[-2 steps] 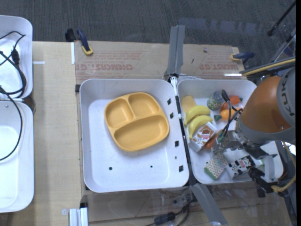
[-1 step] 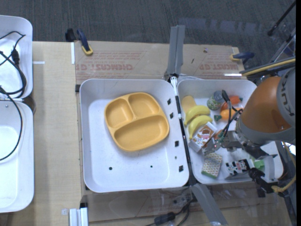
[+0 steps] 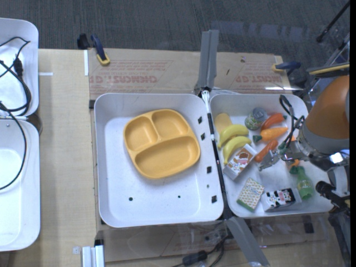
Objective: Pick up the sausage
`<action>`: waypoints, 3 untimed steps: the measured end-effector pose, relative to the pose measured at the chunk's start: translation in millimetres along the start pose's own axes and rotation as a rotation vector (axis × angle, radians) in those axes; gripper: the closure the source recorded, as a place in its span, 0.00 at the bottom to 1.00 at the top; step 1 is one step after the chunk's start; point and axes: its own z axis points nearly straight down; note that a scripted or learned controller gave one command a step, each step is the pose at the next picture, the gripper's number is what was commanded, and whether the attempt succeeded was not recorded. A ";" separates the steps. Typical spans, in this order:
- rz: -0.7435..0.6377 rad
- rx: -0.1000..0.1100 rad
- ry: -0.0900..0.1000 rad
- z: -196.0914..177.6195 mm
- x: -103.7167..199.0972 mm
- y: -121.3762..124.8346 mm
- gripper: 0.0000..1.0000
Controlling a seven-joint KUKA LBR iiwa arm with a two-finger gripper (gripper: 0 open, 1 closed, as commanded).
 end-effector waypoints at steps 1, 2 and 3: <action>0.041 -0.004 -0.004 -21.7 -54.5 58.9 0.00; 0.064 0.003 0.012 4.4 -59.7 132.8 0.00; 0.067 -0.016 -0.008 -15.0 -68.7 135.4 1.00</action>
